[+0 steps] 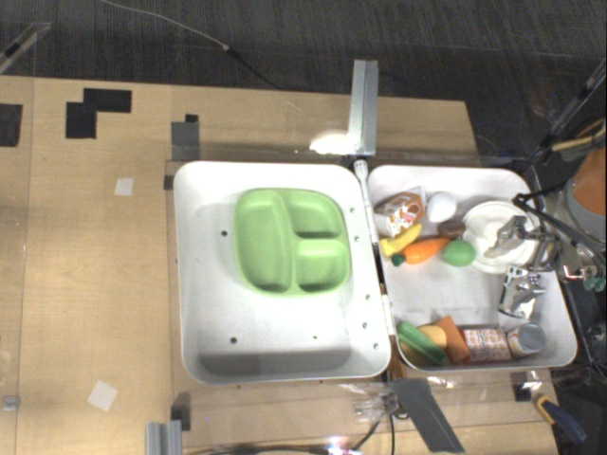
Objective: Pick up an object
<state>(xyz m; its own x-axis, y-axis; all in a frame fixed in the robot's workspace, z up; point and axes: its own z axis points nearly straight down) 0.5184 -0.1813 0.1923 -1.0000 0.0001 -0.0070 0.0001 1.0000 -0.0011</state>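
Legible text: none at this picture size.
Wrapped packet (400,212), far left of right bin (474,303): printed red and brown wrapper, print too small to read.
Flat carton (486,343), near edge of right bin: label with pale panel and dark marks, characters not resolvable.
Green tray (289,240), left bin (204,254): plain, unmarked surface.
Bench (85,254): black squares at far left, no lettering.

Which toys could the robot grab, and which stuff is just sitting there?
Could grab, in the right bin:
toy carrot, banana, green ball, white egg, the end effector above that bin.

Just sitting there:
green divided plate in the left bin, black cables behind the bench.
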